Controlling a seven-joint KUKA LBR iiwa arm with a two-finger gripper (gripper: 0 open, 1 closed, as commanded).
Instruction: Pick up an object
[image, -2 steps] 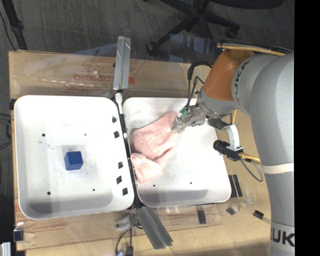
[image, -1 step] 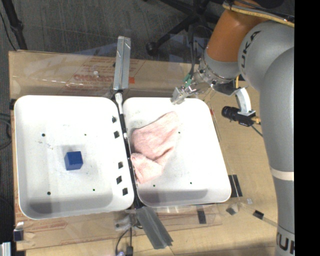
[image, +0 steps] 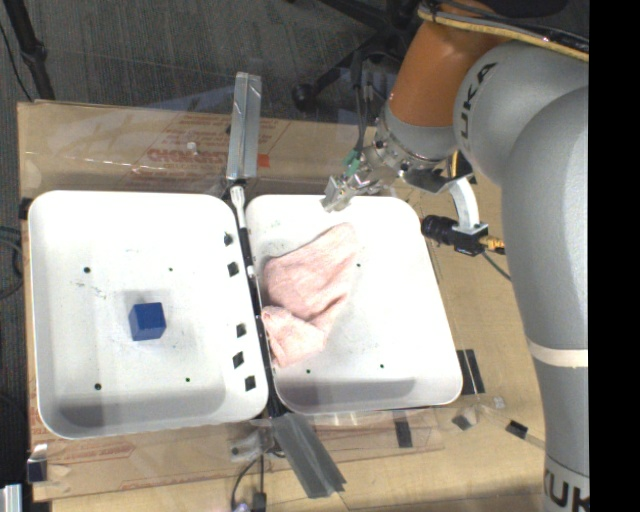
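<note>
Though plainly seen above the far rim of the right bin (image: 440, 330), cannot tell of the tool (image: 338, 192) whether released or clenched. Hangs over the left half of that rim, slanted down toward the bin's inside. Carried by the grey arm (image: 540, 150), with orange band (image: 435, 70), reaching in from beyond the right bin's right side.

Inside the right bin, toward its left wall: crumpled pink cloth (image: 305, 285), lying on the floor, stretched from near the far rim to past the middle; near the tool, with a gap showing between them.

Left of the right bin, just beside it: left bin (image: 40, 300), with small blue cube (image: 147, 320) resting on its floor, well apart from the pink cloth.

Under the right bin: brown table (image: 130, 140).
</note>
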